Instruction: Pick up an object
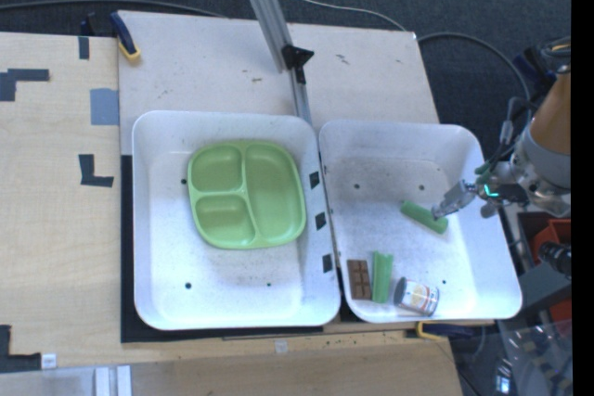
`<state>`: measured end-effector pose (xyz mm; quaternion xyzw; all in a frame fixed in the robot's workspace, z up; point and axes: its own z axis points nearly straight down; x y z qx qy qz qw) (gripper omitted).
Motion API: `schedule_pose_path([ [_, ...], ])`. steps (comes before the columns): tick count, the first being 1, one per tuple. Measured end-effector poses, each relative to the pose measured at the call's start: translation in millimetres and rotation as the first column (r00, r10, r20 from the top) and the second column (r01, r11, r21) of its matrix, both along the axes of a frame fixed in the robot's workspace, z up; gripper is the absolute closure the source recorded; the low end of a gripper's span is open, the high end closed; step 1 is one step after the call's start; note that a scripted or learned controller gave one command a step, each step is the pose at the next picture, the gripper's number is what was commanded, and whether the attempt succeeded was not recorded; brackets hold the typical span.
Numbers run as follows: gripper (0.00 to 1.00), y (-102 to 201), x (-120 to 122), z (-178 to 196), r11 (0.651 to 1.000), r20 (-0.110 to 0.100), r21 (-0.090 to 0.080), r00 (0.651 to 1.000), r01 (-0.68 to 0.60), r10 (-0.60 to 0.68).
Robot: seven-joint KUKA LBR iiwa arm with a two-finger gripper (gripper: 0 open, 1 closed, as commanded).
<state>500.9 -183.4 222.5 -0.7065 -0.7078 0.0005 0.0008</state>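
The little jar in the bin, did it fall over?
Yes, it looks tipped: the small jar lies on its side near the front wall of the right bin, beside the green block and brown block.

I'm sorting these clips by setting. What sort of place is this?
Probably a robotics lab bench set up for pick-up trials: two white bins side by side, tape marks on the bench, loose cables on dark carpet, and a gripper over one bin.

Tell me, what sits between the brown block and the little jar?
A small green block, upright in the camera view, between the brown block and the little jar.
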Motion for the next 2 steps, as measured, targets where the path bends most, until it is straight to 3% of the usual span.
schedule_pose_path([
  [2,0.00,-4.5,-1.4,-105.8,1.000,-0.006,0.001,1.000,0.001,-0.001],
])
